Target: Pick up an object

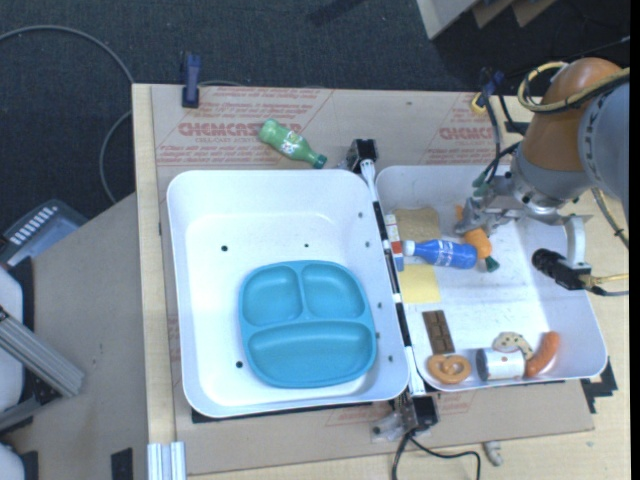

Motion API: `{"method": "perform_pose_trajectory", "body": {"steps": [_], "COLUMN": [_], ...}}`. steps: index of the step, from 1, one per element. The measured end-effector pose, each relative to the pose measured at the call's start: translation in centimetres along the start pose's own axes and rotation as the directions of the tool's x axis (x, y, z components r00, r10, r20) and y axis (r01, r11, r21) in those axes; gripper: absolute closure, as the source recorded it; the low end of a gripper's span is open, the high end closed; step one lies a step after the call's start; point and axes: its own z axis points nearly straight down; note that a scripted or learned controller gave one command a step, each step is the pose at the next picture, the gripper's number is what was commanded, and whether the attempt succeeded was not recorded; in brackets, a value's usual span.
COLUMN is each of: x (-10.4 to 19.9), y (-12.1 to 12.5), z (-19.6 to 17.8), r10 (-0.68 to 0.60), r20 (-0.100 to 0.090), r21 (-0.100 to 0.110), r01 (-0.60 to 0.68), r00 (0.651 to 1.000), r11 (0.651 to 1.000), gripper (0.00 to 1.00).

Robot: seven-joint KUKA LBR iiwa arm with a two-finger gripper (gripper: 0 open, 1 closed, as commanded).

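Nearby, blue bottle (446, 254) flanks carrot (481, 243).

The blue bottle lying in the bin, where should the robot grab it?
Probably across the middle of the blue bottle, coming straight down from above. It lies on its side, long way left to right, so the round body offers two free sides to pinch. Its white cap end sits near the bin wall and the gripper crowds the other end, so the middle looks easiest.

Glossy plastic tray (305, 323) — smooth white bins (200, 268)
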Motion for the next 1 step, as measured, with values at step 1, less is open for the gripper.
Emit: {"method": "perform_pose_trajectory", "body": {"steps": [1], "x": [7.22], "y": [-6.98], "z": [-0.07], "r10": [0.001], "r20": [0.001], "r21": [-0.002], "r01": [-0.001], "r00": [1.000], "r11": [1.000], "gripper": [1.00]}}
